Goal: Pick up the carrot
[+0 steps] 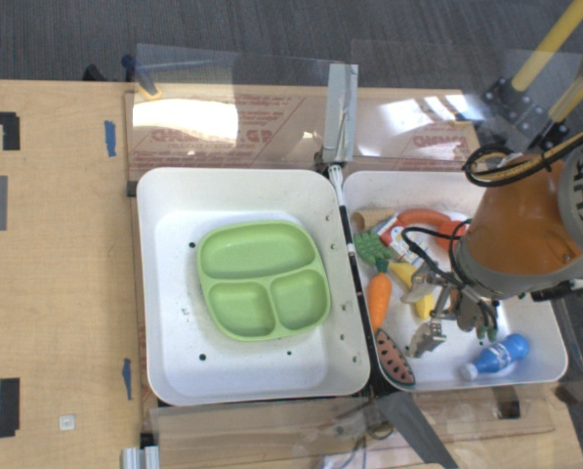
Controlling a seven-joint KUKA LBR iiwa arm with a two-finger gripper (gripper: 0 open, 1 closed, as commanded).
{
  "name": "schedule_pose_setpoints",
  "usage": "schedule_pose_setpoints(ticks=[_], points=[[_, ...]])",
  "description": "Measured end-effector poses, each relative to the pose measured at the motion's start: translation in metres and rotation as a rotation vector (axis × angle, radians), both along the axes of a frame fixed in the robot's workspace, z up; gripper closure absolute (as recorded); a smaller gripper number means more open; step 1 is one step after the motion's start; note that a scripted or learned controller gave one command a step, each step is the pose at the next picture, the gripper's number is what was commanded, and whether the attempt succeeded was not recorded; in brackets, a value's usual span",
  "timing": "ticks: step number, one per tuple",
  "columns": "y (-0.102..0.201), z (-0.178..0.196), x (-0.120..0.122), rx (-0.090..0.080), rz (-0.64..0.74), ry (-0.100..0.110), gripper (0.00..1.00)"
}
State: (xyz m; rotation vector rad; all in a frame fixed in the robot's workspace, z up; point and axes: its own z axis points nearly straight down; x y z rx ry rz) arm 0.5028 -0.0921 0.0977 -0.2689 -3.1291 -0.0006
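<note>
The carrot (379, 299), orange with a green leafy top (372, 252), lies along the left wall of the right bin (555, 350). My gripper (439, 322) hangs low over the middle of that bin, a short way to the right of the carrot and apart from it. The orange band of the arm (516, 233) rises behind it. Nothing shows between the fingers.
A green three-part plate (263, 279) sits in the left bin (174, 223). Around the gripper in the right bin lie a watermelon slice (395, 359), a blue bottle (496, 356), yellow pieces (408, 274) and an orange-red toy (426, 225). A clear divider (338, 115) stands behind the bins.
</note>
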Motion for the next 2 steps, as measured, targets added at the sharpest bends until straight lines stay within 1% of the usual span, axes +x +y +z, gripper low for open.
schedule_pose_setpoints(ticks=[1, 2], points=[[0.054, 0.090, 0.084, 0.001, -0.143, -0.012, 0.00], [0.063, 0.087, 0.035, 0.000, 0.023, -0.001, 0.00]])
